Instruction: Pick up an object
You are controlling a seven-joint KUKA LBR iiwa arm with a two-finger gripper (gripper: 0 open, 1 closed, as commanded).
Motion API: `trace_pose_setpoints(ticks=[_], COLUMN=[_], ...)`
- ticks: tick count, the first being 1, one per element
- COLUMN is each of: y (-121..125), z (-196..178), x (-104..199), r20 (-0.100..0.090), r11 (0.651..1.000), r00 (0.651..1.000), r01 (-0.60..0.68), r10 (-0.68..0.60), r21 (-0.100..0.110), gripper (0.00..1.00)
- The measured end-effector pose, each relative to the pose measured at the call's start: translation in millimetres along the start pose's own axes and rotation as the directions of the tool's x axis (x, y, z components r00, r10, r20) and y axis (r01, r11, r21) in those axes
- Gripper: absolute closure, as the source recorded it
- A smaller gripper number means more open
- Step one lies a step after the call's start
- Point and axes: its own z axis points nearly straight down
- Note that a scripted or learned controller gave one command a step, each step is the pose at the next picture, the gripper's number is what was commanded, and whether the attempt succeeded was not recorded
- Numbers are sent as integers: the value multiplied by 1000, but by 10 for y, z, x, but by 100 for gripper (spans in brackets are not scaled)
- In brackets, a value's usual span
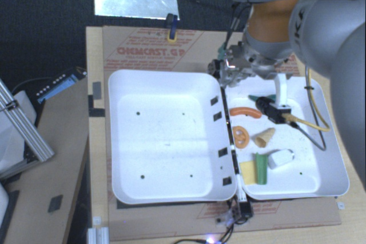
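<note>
Gripper (230, 70): above the right bin's (298, 178) far left corner; open or closed, cannot tell.
Objects: orange sausage (246, 112), pretzel (241, 137), cone (264, 136), yellow block (248, 172), green stick (261, 168), all near that bin's left edge.

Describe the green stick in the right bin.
The green stick is short, straight, dark green, plastic-looking. It lies flat in the right bin near the front wall, overlapping the right edge of a yellow block. Its far end sits by a white piece; contact there is unclear.
</note>
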Motion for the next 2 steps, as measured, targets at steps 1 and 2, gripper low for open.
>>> trace_pose_setpoints(ticks=[1, 2], y=[-325, -37], z=[603, 991], x=[212, 992], r20=[6, 4], r11=[1000, 1000], r00=[1000, 1000], r01=[-12, -8], r10=[12, 8], r21=[26, 22], gripper=[100, 100])
